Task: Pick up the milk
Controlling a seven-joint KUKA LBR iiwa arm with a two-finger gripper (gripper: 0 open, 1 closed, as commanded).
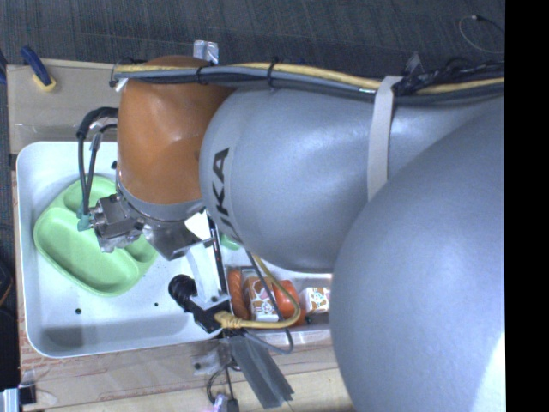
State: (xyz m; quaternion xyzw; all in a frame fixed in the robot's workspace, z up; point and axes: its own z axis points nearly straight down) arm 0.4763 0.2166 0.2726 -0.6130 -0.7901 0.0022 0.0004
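A green dish (pixel 81 247) lies in the left white bin (pixel 51 333), an orange packet (pixel 257 297) just right.

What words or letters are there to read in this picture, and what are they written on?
"KA": black letters, turned sideways, on the grey shell of the arm; the start of the word is hidden by the orange band.
Orange and white carton near the bin's front wall, partly under the arm: it has printing, but too small and blurred to read.
Green dish in the left bin: no writing that I can see.
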